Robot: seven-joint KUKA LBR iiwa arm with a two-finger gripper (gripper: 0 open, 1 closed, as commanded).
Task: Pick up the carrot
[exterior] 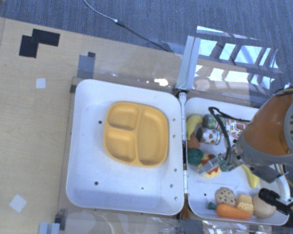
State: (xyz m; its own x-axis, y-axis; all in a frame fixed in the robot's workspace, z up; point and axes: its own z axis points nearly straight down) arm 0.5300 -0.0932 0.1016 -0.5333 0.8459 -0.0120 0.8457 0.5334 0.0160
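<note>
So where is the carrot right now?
The carrot lies at the near edge of the right bin, just below the corn piece and the round cookie.

camera view: you look down at a slant from above the tabletop (18, 138), both bins mid-distance.
arm: enters from your right.

Arm (281, 131) hides right bin (198, 206) far side.

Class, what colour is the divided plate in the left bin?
Yellow; the divided plate shows plainly in the camera view.
</note>
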